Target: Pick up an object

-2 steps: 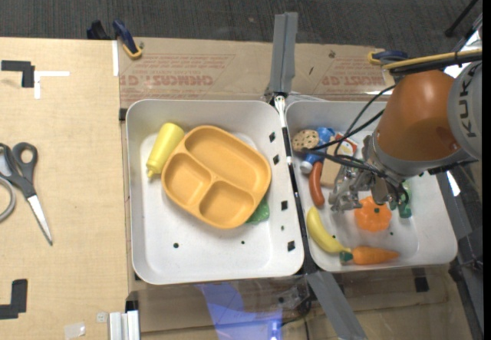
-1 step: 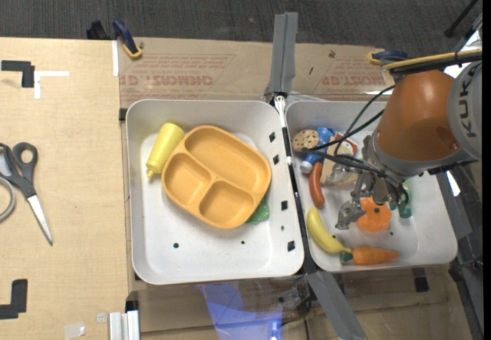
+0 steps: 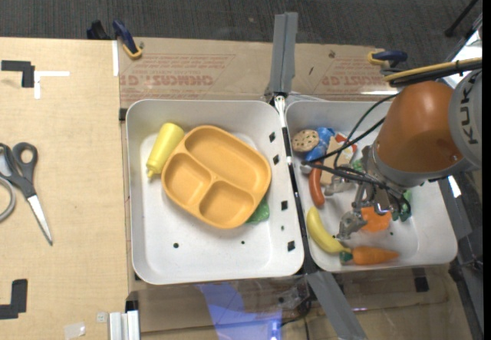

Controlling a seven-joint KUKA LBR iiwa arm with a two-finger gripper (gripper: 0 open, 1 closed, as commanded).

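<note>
Carrot (image 3: 370, 255) and banana (image 3: 322, 232) flank the claw (image 3: 354, 222), its state unclear; descend squarely over one, avoiding neighbours.

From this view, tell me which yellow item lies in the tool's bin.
The banana, lying left of the tool in the right bin. The yellow bottle lies in the left bin.
</note>
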